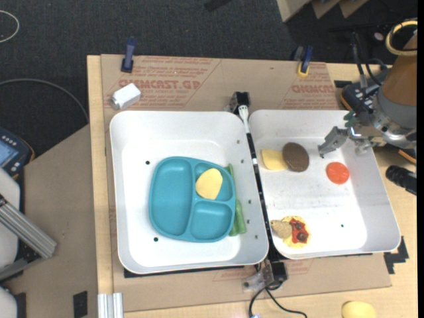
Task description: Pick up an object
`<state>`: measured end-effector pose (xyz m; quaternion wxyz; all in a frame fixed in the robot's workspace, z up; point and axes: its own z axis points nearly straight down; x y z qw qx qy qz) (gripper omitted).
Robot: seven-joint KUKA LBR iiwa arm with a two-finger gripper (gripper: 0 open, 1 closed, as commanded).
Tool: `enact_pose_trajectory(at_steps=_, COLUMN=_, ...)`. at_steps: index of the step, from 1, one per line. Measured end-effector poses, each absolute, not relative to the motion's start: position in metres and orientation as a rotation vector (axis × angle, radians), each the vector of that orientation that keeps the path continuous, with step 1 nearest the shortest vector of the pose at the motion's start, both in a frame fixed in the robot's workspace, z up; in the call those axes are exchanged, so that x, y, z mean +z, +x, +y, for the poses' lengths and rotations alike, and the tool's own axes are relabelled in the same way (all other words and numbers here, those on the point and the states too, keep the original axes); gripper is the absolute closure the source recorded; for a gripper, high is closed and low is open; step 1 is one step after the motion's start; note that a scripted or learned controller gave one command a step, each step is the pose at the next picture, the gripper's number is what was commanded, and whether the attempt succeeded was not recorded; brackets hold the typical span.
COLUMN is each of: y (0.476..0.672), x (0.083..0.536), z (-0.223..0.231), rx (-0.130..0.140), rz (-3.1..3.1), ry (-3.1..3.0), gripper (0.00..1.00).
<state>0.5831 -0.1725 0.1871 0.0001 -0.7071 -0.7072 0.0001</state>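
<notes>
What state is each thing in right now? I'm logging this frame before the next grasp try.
gripper: over the right bin's upper right, nothing seen between its fingers.
blue divided plate: flat in the left bin.
yellow piece: lying in the plate's upper right compartment.
brown round piece: in the right bin, touching a pale yellow piece.
orange disc: lying alone, flat.
pizza slice toy: near the right bin's front edge.

grey arm, orange band (metal gripper)

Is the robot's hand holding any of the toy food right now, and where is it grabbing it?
No, nothing. The hand hangs over the right bin, with no food between its fingers. The brown patty and orange disc lie loose nearby.
</notes>
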Motion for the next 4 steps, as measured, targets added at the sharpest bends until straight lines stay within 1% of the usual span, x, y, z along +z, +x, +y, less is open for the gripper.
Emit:
enact_pose_trajectory(at_steps=1, y=0.556, x=0.316, z=-0.148, rx=-0.009, rz=-2.231, ry=-2.224, gripper=0.0)
enact_pose_trajectory(at_steps=2, y=0.553, x=0.447, z=-0.088, rx=-0.02, rz=-2.24, ry=-2.223, gripper=0.0)
enact_pose_trajectory(at_steps=3, y=0.553, x=0.449, z=-0.091, rx=-0.004, rz=-2.228, ry=-2.225, gripper=1.0)
enact_pose_trajectory(at_steps=4, y=0.526, x=0.36, z=-0.111, rx=0.009, rz=-2.212, ry=-2.22, gripper=1.0)
